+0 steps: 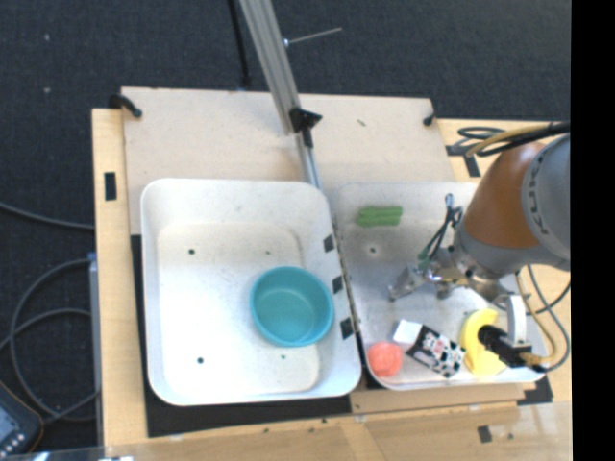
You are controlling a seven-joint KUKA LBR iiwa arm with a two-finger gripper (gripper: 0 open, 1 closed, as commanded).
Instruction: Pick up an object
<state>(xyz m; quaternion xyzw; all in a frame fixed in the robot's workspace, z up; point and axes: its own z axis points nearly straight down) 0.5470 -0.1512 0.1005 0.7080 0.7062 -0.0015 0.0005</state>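
Observation:
My gripper [421, 289] hangs low over the middle of the right bin [365, 257], under the grey and orange wrist. Its two metal fingers stand spread, open, with nothing between them. A green block [380, 216] lies towards the bin's far side, up and left of the gripper. Near the front edge sit a red ball [385, 357], a white and black item [429, 345] and a yellow object [482, 342], all just below the gripper. A blue bowl [291, 305] stands in the left bin [192, 229].
A slanted metal post [274, 56] rises from the back of the bench to the wall between the bins. Cables [490, 140] lie at the bench's right rear corner. The arm's body covers the right bin's right side.

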